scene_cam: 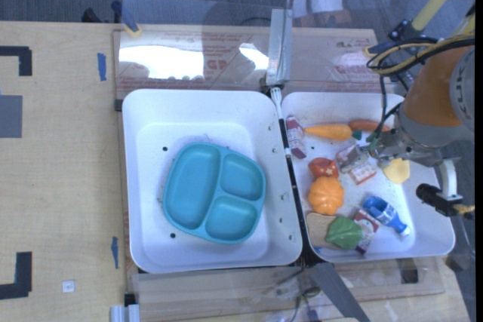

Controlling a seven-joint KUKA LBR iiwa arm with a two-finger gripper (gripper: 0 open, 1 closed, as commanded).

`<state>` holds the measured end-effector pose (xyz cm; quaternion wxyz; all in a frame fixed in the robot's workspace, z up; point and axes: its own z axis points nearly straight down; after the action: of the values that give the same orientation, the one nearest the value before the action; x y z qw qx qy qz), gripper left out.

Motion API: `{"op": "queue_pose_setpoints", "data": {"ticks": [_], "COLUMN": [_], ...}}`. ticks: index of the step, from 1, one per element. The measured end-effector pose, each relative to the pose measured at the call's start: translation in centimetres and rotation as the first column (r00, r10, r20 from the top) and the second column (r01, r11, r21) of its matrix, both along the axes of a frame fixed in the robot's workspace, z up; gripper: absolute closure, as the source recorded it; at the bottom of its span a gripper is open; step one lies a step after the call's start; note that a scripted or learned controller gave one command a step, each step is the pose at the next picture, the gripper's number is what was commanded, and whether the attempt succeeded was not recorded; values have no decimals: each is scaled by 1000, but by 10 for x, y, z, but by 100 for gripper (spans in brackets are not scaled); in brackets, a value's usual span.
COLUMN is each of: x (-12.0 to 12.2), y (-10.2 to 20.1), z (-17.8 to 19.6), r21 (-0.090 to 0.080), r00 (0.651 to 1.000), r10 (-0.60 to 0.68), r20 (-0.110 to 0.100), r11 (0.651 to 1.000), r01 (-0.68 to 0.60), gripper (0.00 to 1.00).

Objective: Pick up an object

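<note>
The gripper hangs low over the right bin, among crowded toys; whether it grasps anything cannot be told. Close around it lie an orange carrot, a red tomato, a small pumpkin and a yellow piece, with a blue bottle and a green leafy item nearer the front edge. The left bin holds a teal divided plate, well apart from the arm.

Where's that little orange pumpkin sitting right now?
The orange pumpkin lies in the right bin, near its left wall, just below a red tomato and above a green leafy item. The gripper hangs up and to its right.
</note>
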<state>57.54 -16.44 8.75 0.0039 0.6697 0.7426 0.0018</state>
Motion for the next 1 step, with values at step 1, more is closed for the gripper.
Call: {"op": "queue_pose_setpoints", "data": {"ticks": [1], "x": [93], "y": [0], "z": [67], "r21": [1], "r00": [989], "r10": [-147], "r20": [-3], "r11": [989], "r01": [147], "gripper": [0]}}
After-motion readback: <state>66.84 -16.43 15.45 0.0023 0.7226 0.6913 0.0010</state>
